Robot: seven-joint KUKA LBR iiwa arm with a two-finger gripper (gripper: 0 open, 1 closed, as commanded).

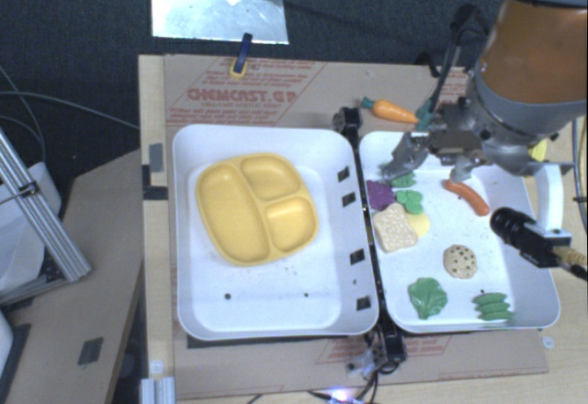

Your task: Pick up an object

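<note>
In the camera view, the gripper (pixel 432 162) is hanging over the far part of the right bin (pixel 537 301), fingers spread and nothing between them. A sausage (pixel 468 196) is lying just right of the gripper. A purple piece (pixel 378 194), possibly a toy vegetable, is sitting just below-left of it, touching a cracker (pixel 395 230). A yellow divided plate (pixel 256 207) is resting well left, in the left bin (pixel 211 301).

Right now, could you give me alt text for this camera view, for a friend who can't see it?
A grey and orange robot arm reaches in from the right, its gripper over the top of the right bin, which holds toy foods: a sausage, cookie and greens. The left bin holds a yellow divided tray.
</note>
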